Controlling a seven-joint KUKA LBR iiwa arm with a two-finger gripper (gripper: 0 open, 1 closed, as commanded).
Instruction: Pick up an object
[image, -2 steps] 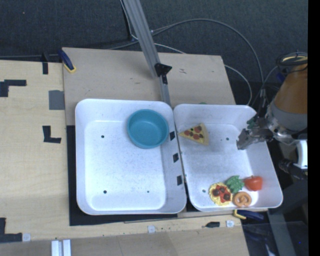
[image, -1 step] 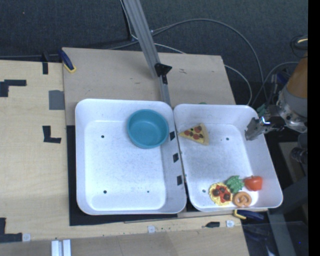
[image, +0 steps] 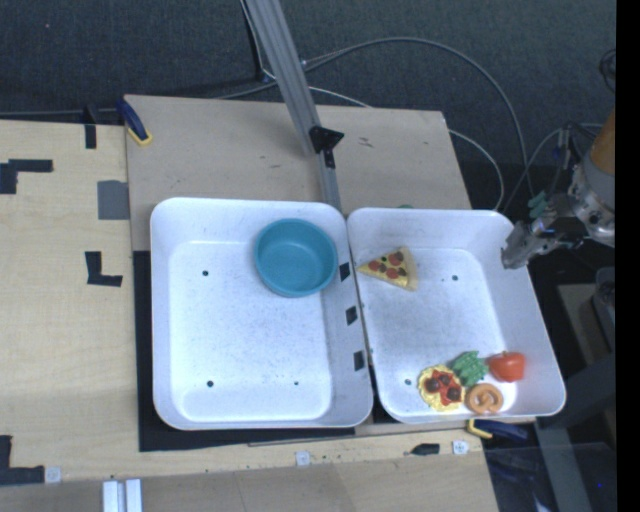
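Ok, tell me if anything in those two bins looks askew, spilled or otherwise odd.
Nothing stands out. The blue bowl sits upright in the left bin. In the right bin the pizza slice lies flat near the top, and the other toy foods cluster in the lower corner. The gripper is at that bin's right rim.

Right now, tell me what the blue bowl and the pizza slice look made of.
Blue bowl: probably plastic, one even colour with a dull sheen. Pizza slice: likely toy plastic or rubber, judging by its flat bright colours; too small to be sure.
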